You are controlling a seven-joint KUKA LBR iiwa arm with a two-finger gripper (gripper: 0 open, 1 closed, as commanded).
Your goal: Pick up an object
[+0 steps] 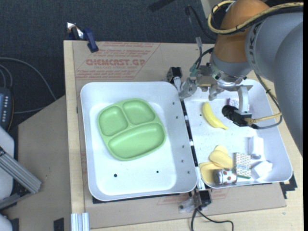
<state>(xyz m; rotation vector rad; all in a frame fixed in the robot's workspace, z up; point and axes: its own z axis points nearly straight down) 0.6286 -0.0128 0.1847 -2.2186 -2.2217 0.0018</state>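
2 white bins, contents
Left bin (91, 129): 1 green divided plate (131, 129). Right bin (279, 150): banana (211, 116), packets at near edge. Gripper (219, 88) state: cannot tell.

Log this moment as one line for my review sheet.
arm: over right white bin | gripper: above yellow plastic banana, nothing seen held | left white bin: green three-compartment plastic tray

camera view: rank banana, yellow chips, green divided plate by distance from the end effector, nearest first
1. banana: right bin, just below the end effector.
2. yellow chips: right bin, toward its near edge, well below the banana.
3. green divided plate: left bin, across the divider, farthest out.
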